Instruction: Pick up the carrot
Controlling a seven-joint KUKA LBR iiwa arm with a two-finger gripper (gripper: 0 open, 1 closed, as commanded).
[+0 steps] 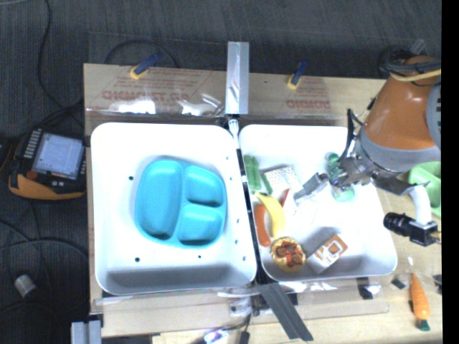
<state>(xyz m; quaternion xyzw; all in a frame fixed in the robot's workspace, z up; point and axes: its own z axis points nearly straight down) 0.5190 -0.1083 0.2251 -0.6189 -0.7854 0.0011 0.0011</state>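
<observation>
The carrot (261, 223) is partly covered by the banana (272, 210) lying just beside it in the right bin (373, 213), so only a thin orange strip is seen. The arm (401, 117) is cut off by the picture's right edge. The gripper (310, 186), near the banana, is too small and blurred for its state to be judged.
</observation>
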